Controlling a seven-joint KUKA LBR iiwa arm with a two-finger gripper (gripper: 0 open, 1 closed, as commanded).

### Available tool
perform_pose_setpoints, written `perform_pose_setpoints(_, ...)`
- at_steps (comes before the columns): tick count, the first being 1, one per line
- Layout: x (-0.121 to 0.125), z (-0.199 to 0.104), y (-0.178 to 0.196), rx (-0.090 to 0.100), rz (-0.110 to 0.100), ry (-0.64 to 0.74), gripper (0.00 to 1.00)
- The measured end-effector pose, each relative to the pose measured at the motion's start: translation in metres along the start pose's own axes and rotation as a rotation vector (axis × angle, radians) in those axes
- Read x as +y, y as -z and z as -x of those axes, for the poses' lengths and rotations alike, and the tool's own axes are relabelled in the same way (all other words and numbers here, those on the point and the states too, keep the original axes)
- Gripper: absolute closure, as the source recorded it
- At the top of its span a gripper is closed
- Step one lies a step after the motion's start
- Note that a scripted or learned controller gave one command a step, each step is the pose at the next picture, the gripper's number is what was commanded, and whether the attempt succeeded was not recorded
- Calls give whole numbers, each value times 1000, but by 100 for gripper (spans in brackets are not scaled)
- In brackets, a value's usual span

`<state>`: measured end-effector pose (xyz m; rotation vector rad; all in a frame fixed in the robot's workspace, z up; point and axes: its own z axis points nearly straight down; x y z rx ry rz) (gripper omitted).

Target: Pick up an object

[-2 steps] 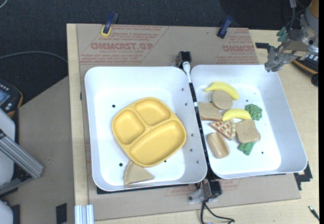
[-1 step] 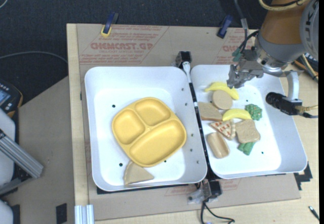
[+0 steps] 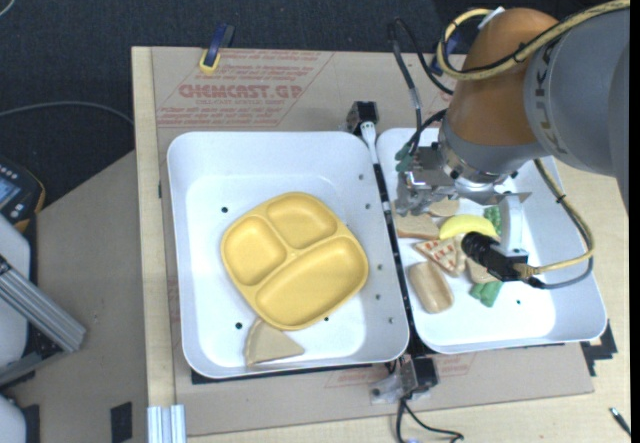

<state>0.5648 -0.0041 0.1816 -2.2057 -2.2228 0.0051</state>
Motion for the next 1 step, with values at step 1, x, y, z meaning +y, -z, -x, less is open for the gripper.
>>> perform_pose_setpoints(1,-50,-13,146,-3,21,-4,100)
